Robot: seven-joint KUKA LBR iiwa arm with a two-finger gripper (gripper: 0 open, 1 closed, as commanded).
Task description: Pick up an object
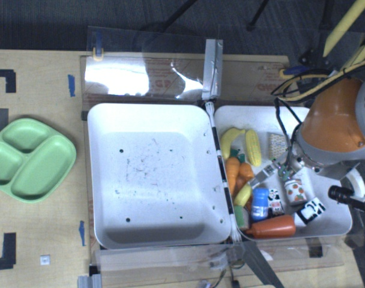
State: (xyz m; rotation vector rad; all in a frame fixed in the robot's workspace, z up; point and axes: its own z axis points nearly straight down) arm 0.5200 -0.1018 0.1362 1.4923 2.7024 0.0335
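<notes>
The right bin [332, 224] holds a pile of toy food. A yellow banana [229, 138] and a corn cob [253, 147] lie at its far left. Below them are an orange carrot [232, 171], a yellow lemon-like piece [242, 194], a blue can [260, 203] and a red sausage-shaped piece [272, 225]. A white carton with red print [295, 191] and a black-and-white item [311, 210] lie to the right. My gripper [277, 171] is low in this bin, just above the blue can and beside the carton. The arm's orange band [332, 122] hides the bin's right part.
The left bin [110, 122] stands beside the right one, with a shared wall between them. A green divided plate [31, 159] rests on the bench at far left. A tan square piece [277, 143] lies near the corn. Cables hang at upper right.
</notes>
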